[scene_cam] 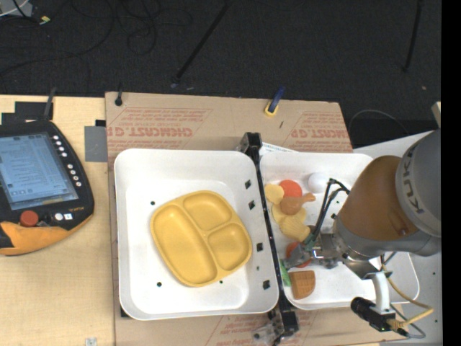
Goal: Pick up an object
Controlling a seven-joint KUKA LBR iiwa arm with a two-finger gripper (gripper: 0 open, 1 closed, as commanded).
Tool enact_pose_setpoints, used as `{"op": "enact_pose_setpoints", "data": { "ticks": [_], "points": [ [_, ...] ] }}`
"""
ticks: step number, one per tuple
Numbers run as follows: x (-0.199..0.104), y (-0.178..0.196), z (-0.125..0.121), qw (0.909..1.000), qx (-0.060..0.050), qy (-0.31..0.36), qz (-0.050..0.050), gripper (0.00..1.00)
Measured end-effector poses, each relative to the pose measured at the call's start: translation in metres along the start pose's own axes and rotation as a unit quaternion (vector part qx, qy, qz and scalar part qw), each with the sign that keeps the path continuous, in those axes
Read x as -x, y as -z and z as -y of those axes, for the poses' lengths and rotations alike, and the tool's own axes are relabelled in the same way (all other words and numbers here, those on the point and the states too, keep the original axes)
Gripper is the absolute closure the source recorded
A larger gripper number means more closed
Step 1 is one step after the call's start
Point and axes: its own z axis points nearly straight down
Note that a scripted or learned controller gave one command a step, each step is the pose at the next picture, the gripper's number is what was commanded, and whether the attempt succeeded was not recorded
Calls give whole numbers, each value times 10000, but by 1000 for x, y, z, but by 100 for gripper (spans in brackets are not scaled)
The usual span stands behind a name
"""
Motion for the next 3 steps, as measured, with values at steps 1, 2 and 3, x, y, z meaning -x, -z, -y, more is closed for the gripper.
{"op": "enact_pose_setpoints", "data": {
  "ticks": [1,2,3],
  "points": [
    [2,13,0,10000,8,-47,1,100],
    [4,75,-2,10000,54,-2,13,100],
    [11,136,-4,10000,61,-1,15,100]
  ]
}}
